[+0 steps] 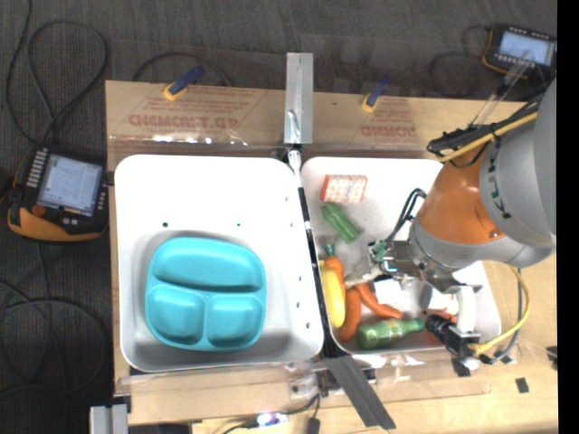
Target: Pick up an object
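The right bin (pixel 488 307) holds several toy foods. An orange and white box (pixel 344 188) lies at its back, and a green pickle (pixel 342 221) lies in front of the box. A yellow banana (pixel 334 300) rests along the left wall beside an orange carrot (pixel 374 304). A green bottle (pixel 389 334) lies near the front wall. My gripper (pixel 387 269) is low in the middle of this bin, just above the carrot and to the right of the banana. The arm's body hides the bin's right part.
The left bin (pixel 145 188) holds a blue divided plate (pixel 205 291) in its front half. A metal divider post (pixel 298 107) stands between the bins at the back. Yellow cable (pixel 507 333) loops near the right bin's front right corner.
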`<state>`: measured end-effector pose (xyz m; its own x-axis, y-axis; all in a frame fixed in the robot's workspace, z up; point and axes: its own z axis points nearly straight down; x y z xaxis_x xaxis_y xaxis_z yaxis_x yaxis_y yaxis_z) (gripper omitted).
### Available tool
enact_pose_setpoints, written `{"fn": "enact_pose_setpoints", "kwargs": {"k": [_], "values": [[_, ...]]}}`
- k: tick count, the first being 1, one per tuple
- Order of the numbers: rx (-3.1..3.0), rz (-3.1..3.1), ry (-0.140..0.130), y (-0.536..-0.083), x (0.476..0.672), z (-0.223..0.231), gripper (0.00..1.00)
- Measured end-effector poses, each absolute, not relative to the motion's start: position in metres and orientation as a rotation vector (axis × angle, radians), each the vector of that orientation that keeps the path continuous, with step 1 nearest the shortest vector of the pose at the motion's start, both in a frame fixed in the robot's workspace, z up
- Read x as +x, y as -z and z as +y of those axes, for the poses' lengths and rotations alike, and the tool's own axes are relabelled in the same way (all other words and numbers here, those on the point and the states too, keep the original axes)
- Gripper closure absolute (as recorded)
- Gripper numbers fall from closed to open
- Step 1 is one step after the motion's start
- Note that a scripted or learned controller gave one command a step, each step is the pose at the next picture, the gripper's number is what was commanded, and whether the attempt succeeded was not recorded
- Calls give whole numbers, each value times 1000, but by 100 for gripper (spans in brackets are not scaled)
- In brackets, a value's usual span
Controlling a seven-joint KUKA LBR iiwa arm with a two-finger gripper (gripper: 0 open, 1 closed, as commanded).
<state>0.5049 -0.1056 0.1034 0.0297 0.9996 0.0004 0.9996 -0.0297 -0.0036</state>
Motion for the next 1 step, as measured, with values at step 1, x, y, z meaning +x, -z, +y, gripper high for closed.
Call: {"fn": "enact_pose_setpoints", "kwargs": {"k": [1], "values": [[-2117,-2317,-5,-145,482,-95,0]]}}
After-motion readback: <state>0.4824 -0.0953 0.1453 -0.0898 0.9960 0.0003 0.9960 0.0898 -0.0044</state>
